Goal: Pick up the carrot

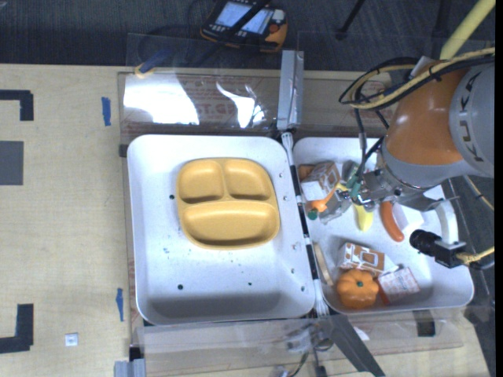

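- Dark carpet floor [94,14] lies at the far side.
- The pale wooden desk [55,234] carries black tape marks [22,104] and blue tape bits [106,110].
- Glare falls on a clear panel [196,100].

Two white bins on a bench, with toy food and a divided tray

The left bin [149,234] bears a yellow three-compartment tray [228,203], lying flat near its upper middle. The right bin [452,289] has a small orange pumpkin [357,287] near its lower edge, with printed cartons [363,256] touching it (labels too small to read), a yellow banana-like piece [364,217] and a red sausage [391,221] just beside it.
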Controlling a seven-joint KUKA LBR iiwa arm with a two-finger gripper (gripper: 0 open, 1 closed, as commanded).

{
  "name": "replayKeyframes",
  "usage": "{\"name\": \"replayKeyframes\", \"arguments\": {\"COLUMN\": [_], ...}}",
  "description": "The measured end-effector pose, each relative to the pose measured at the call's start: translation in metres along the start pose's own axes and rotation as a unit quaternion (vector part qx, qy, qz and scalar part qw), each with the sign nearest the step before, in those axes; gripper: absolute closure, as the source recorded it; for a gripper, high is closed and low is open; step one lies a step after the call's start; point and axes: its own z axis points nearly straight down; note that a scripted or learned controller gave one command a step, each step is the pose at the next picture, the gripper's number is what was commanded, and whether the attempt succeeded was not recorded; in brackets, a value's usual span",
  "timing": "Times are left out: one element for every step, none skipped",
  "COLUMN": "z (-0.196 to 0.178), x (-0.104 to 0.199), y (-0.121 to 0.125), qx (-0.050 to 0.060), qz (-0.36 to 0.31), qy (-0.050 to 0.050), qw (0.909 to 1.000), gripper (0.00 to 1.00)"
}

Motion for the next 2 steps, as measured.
{"name": "replayKeyframes", "arguments": {"z": [0.089, 0.098], "x": [-0.050, -0.078], "y": [0.014, 0.081], "qx": [-0.003, -0.003], "qz": [-0.106, -0.146], "qy": [-0.001, -0.002], "qw": [0.9944, 0.9893], "gripper": [0.00, 0.00]}}
